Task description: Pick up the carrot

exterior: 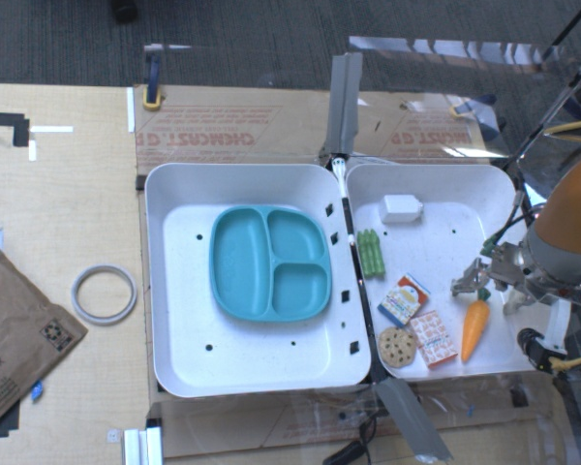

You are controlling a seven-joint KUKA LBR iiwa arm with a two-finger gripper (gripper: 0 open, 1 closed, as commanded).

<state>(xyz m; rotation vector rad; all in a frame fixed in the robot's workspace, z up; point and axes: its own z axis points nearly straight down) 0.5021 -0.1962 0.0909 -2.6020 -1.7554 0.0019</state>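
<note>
Carrot: The carrot [474,328] lies in the right bin [445,177], near its right wall, green top toward the pincer and orange tip pointing to the near edge. It rests on the bin floor.
Pincer: The pincer [489,281] hovers just above the carrot's leafy end; whether it touches the carrot is unclear, and whether it stands open or closed cannot be read from this view.
Step in hand: Judged as the approach and close on the carrot. Centre the grip on the thick orange body rather than the leaves, and align the closing direction across the carrot's narrow width.
Neighbours: The red-and-white packet [434,340] lies just beside the carrot on its left; the cookie [397,347] and blue-and-white box [402,303] sit further left. Descend vertically to avoid nudging the packet.
Clearance: The bin's right wall is close; keep the wrist inboard of it.
Hidden or unclear: The arm's orange band [569,223] and cables cover the bin's right corner. Pincer detail is blurred. The carrot's leaves merge with the metal parts above them.
</note>
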